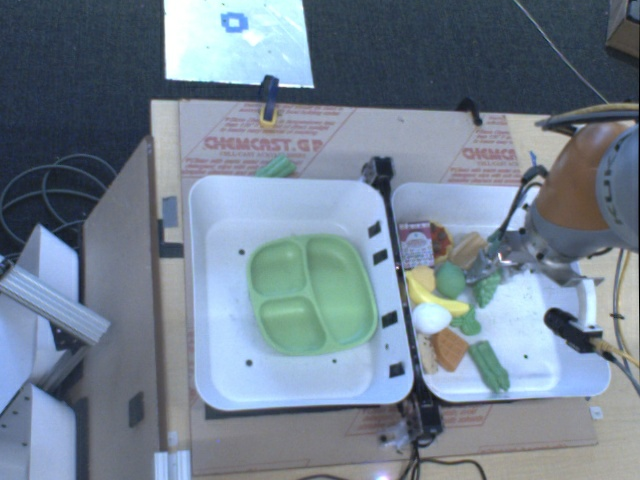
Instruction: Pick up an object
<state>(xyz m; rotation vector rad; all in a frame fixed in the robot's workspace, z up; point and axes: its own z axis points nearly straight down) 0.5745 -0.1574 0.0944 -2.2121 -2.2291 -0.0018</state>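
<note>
The right bin (pixel 540 373) holds a heap of toy foods at its left side. Among them are a red and white packet (pixel 415 243), a tan piece (pixel 467 247), a round green piece (pixel 450 280), a yellow banana (pixel 428 290), a white egg (pixel 432 318), an orange block (pixel 450 349) and a long green vegetable (pixel 490 365). My gripper (pixel 489 267) reaches in from the right and sits low at the heap's right side, just above a leafy green piece (pixel 487 290) and beside the tan piece. Whether it touches either piece is hidden.
The left bin (pixel 220 368) holds a green divided plate (pixel 311 294). A black clamp strip (pixel 392 268) runs between the two bins. The grey and orange arm (pixel 585 193) crosses the right bin's right rim. A black part (pixel 570 330) of the arm hangs over the bin's right floor.
</note>
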